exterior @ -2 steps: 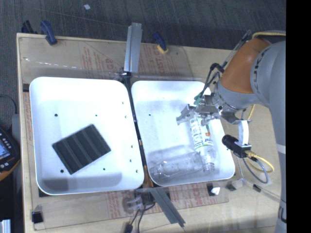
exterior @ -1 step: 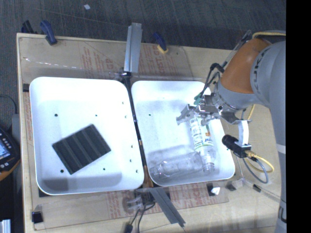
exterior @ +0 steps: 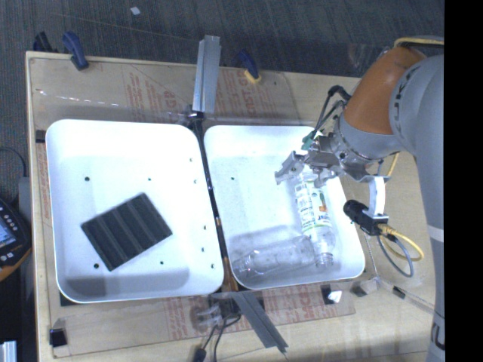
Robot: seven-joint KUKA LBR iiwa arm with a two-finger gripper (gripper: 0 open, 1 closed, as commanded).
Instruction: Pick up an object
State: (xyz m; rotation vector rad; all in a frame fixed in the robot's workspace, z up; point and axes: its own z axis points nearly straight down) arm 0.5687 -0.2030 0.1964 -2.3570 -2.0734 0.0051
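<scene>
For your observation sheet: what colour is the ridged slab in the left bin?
Dark grey slab, camera view.

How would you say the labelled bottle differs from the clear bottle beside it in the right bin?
The labelled bottle carries a printed label; the clear bottle is bare and see-through. The labelled bottle lies lengthwise along the right side, its upper end by the claw; the clear bottle lies crosswise at the near wall. Both lie flat.

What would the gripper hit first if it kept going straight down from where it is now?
Most likely the labelled clear bottle in the right bin: the gripper sits right over its upper end. Height above it is hard to judge from this view.
</scene>
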